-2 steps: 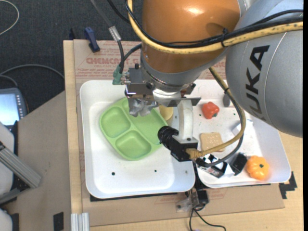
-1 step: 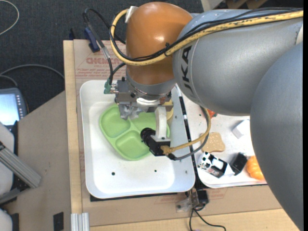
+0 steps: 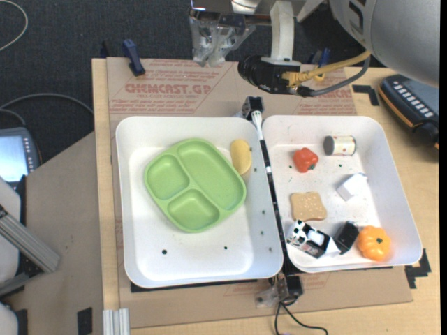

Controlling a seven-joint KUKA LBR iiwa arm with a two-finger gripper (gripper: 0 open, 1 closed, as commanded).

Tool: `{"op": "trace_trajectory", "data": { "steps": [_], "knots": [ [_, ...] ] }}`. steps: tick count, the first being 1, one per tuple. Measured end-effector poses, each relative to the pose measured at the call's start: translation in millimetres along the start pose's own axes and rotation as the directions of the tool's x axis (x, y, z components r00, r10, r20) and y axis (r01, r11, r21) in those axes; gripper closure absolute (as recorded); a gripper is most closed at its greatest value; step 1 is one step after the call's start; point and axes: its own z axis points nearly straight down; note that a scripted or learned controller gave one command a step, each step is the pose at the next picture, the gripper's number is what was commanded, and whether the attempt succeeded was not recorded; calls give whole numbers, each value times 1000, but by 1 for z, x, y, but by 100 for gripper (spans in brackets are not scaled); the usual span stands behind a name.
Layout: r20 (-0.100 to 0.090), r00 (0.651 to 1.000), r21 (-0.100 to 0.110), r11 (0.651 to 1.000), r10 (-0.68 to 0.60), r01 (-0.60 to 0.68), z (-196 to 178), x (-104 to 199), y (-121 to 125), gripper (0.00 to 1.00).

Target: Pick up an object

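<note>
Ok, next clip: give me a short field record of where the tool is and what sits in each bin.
tool: above the cardboard behind the bins, over neither bin
left bin: green three-compartment plastic plate, yellow oval piece beside it
right bin: red pepper toy, tan cracker square, orange pumpkin toy, white block, small cylinder

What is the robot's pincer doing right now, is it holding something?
Pincer: up above the bench behind the bins, nothing between its fingers; open or closed cannot be told.

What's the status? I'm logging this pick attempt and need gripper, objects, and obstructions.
Gripper high, behind the bins, holding nothing visible. Red pepper, cracker, orange pumpkin sit in right bin, untouched. Green plate in left bin. Nothing blocking.
</note>
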Motion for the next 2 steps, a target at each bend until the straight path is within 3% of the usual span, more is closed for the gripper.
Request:
{"op": "trace_trajectory", "data": {
  "steps": [1, 2],
  "knots": [
    [3, 1000, 9, 1000, 1, -1, -54, -2, 49, 100],
    [6, 1000, 21, 1000, -1, 0, 31, 0, -32, 100]
  ]
}}
